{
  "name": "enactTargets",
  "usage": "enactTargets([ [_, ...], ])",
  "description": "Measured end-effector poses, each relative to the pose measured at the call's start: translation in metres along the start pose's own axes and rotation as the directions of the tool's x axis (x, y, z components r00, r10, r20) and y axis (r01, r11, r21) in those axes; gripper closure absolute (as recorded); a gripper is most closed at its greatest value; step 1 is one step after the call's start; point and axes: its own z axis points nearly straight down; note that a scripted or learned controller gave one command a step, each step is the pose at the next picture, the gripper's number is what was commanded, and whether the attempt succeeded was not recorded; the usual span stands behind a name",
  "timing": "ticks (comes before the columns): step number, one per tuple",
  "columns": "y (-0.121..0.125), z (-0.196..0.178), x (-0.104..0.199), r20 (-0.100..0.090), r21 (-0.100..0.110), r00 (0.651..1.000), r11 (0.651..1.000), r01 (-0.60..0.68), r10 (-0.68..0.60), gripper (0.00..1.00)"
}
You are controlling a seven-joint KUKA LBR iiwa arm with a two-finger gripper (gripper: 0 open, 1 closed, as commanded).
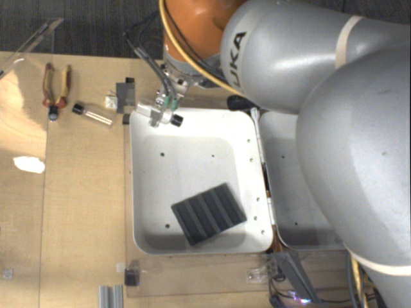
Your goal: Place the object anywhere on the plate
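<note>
Now | ribbed black block (209,213) near left bin (146,172) front wall

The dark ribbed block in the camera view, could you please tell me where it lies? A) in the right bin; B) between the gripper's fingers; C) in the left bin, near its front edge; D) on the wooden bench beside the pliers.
C: the dark ribbed block lies flat on the floor of the left bin, toward its front edge, apart from the gripper at the bin's far rim.
</note>
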Motion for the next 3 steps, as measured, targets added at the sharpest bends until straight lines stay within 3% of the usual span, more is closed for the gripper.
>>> enactTargets([
  [1, 0.001, -0.012, -0.001, 0.005, -0.006, 1.0, 1.0, 0.002, -0.002, 1.0],
  [2, -0.004, 0.058, 0.008, -0.002, 0.011, 0.912, 0.912, -0.409, 0.409, 1.0],
  [3, -0.011, 0.096, 0.005, -0.003, 0.01, 0.951, 0.951, -0.309, 0.309, 1.0],
])
